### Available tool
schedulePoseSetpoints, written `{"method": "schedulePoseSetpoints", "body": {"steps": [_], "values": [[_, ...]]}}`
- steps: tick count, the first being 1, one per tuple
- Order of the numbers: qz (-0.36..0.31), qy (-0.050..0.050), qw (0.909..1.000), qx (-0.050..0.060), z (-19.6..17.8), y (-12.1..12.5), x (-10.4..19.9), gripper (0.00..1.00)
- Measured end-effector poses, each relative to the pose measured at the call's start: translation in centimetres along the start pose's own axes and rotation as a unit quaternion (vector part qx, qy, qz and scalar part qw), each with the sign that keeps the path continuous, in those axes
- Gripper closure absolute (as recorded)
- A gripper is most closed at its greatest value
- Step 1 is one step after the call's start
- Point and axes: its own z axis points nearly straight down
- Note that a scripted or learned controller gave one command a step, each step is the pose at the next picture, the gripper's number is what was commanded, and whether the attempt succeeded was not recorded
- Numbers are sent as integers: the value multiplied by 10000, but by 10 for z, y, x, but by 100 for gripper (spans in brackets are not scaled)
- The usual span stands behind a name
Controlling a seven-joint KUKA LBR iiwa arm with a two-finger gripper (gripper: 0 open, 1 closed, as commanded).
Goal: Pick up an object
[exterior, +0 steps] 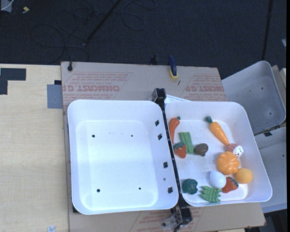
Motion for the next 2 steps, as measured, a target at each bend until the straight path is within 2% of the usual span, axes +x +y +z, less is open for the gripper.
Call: {"method": "schedulePoseSetpoints", "body": {"steps": [1, 2], "values": [[-8, 5, 10000, 5, 1, 1, -16, 100], [-56, 15, 10000, 12, 1, 1, -14, 100]]}}
